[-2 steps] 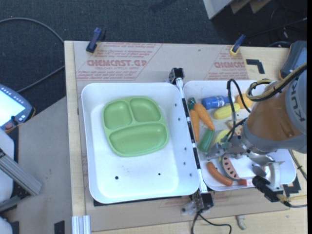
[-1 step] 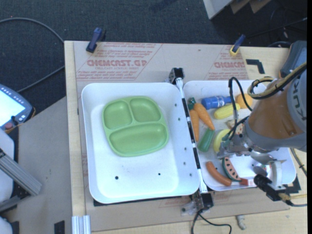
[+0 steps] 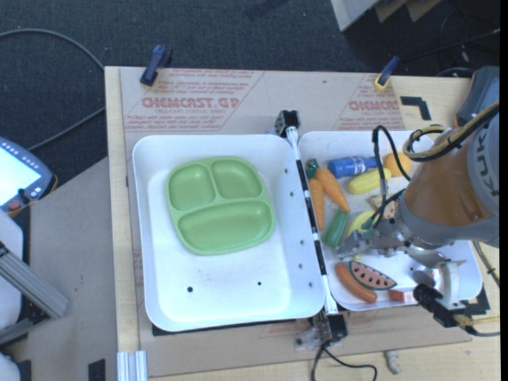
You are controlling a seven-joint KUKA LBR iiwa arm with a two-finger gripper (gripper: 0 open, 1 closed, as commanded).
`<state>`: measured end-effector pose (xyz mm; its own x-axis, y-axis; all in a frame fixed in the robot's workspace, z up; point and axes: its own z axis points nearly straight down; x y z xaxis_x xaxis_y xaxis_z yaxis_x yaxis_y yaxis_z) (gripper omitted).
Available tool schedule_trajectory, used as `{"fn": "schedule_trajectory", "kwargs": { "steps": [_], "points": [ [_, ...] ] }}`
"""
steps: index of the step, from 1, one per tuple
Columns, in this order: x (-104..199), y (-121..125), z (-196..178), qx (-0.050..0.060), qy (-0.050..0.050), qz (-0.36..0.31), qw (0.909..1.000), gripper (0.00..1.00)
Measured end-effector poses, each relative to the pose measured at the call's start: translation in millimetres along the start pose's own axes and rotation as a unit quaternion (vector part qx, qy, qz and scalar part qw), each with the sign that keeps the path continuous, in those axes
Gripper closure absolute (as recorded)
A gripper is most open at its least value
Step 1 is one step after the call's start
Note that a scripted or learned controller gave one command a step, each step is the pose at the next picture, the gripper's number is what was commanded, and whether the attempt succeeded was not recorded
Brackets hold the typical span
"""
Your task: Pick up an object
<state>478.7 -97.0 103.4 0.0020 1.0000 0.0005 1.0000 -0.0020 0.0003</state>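
Note:
The right bin [image 3: 341, 298] holds several toy foods: a blue bottle [image 3: 349, 166], a yellow corn cob [image 3: 364, 183], two orange carrots [image 3: 328, 190], a green vegetable [image 3: 336, 228], a watermelon slice [image 3: 371, 275] and a reddish sausage [image 3: 354, 286]. My gripper [image 3: 371, 240] hangs low over the middle of this bin, just right of the green vegetable and above the watermelon slice. The wrist and its cables hide what lies under it. A pale yellow-green piece [image 3: 363, 221] shows right at the gripper's upper left.
A green divided plate [image 3: 221, 205] lies in the left bin [image 3: 159, 284]. A black-clipped divider [image 3: 305, 213] separates the two bins. The arm's orange band [image 3: 444, 189] covers the right bin's right half. Blue and yellow clamps sit at the bench's far edge.

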Motion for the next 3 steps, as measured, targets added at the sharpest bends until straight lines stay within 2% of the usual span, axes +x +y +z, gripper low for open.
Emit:
{"fn": "schedule_trajectory", "kwargs": {
  "steps": [1, 2, 3],
  "points": [
    [-46, 51, 19, 0.000, -0.001, -0.001, 1.0000, 0.00],
    [-46, 52, 9, -0.002, -0.001, 0.000, 1.0000, 1.00],
    [37, 42, -81, 0.000, 0.000, -0.002, 1.0000, 1.00]
  ]
}}
